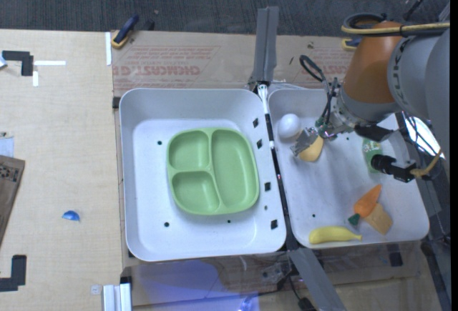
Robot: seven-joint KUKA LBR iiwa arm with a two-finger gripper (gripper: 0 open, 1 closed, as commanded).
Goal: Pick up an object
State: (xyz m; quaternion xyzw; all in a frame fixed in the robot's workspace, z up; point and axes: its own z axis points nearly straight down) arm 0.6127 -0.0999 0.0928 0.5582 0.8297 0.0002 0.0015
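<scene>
Gripper (310,139) sat low in right bin (401,227), jaws probably clamped on yellowish chunk (312,152), white ball (288,124) just beside, far-left corner.

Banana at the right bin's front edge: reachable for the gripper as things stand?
Probably yes. The banana lies flat on open bin floor, apart from the carrot beside it. The gripper is busy over a yellowish item further back, so it would need to travel forward.

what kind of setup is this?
Likely a robot pick-and-place test bench: two shallow white bins on a wooden benchtop, a green divided plate, toy food like a yellow banana.
</scene>
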